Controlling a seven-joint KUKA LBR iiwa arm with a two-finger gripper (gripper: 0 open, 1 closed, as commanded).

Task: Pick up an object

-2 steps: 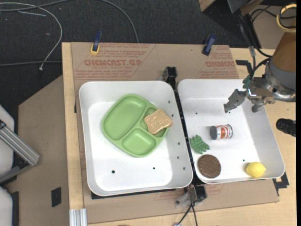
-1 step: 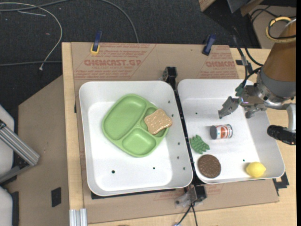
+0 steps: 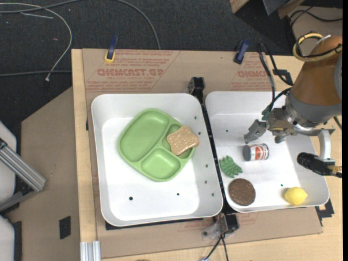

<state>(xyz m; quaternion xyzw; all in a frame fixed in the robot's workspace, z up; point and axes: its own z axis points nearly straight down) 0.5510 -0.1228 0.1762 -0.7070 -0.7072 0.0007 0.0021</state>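
Note:
My gripper (image 3: 267, 136) hangs over the right bin (image 3: 228, 110), its two fingers spread apart with nothing between them, so it is open. Just below it lies a small can (image 3: 255, 153) on its side, silver with a red label, apart from the fingers. Further toward the front of that bin are a green leafy piece (image 3: 230, 167), a round brown patty (image 3: 241, 191) and a yellow lemon (image 3: 295, 196). In the left bin (image 3: 109, 200) a green divided plate (image 3: 147, 143) carries a slice of toast (image 3: 182, 140) on its right compartment.
The grey arm with its orange band (image 3: 321, 75) fills the right bin's far right side. A black clamp (image 3: 196, 85) sits at the top of the divider between the bins. Cables run behind the bench.

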